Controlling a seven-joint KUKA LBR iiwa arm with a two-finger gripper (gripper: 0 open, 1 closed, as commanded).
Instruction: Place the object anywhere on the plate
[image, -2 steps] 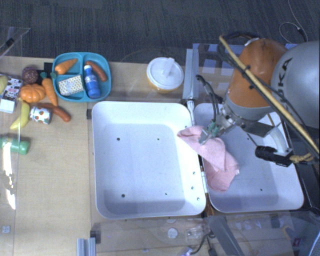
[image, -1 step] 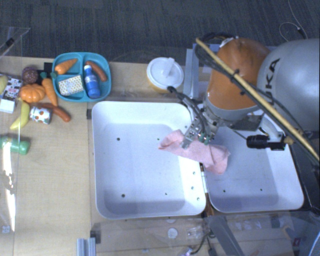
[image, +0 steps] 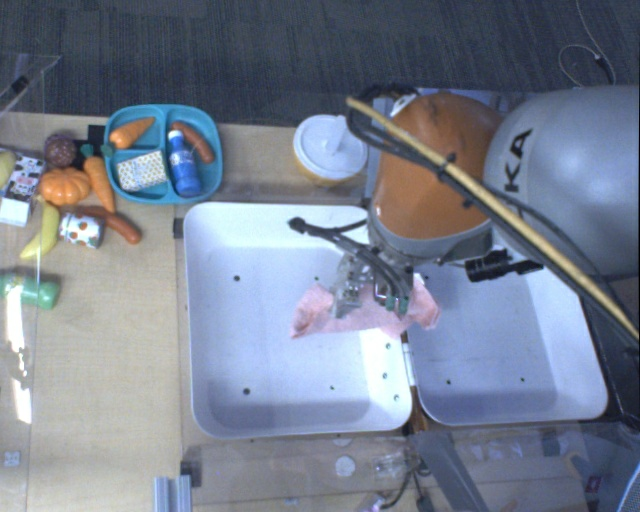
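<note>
Cloth (image: 322, 308), pink and crumpled, lies in the left bin (image: 240, 400) near its right wall, and one end of it reaches over the seam toward the right bin (image: 520, 390). Its long axis runs almost left to right across the view, with the left end a little lower. The gripper (image: 372, 288) stands directly over the middle of the cloth, pointing down, so the object is under the tool and not to any side of it. The fingers seem to touch the top of the cloth, but whether they are closed on it or apart I cannot tell, because the wrist and cables hide them.

A plate (image: 165, 152), blue and divided, sits outside the bins at the upper left, already carrying toy food. I judge the coming move must go from the gripper up and to the left, across the left bin, to reach it.
</note>
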